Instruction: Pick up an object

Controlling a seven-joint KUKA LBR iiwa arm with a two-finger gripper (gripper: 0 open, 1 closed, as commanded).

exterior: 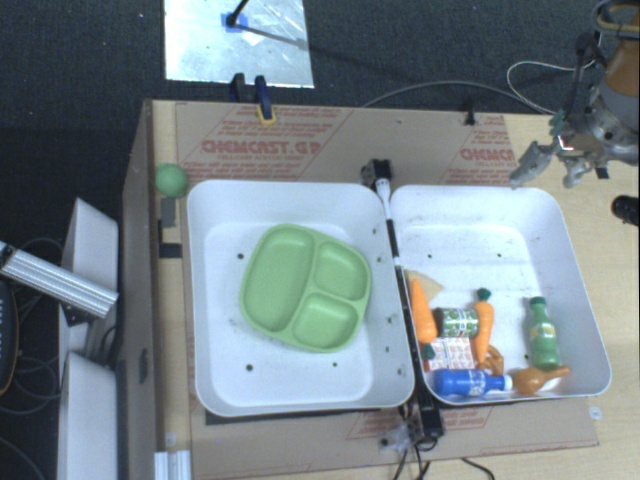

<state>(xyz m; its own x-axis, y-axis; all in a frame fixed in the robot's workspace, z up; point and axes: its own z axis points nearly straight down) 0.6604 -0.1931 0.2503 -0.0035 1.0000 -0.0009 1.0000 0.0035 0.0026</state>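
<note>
Plainly, the gripper (pixel 556 164) hangs spread and empty, I think, beyond the right bin's (pixel 560 223) far rim; the toys lie well below it, packed together, so closing on the carrot (pixel 484 330) could snag the can (pixel 459 321).

The two white bins (pixel 290 208) appeared to be smooth, slightly glossy plastic, and the green divided tray (pixel 305 286) looked like matt plastic. The tabletop (pixel 330 133) was covered by printed brown paper. A crinkled reflective metallic sheet (pixel 238 28) lay on dark, rough carpet (pixel 70 58).
</note>
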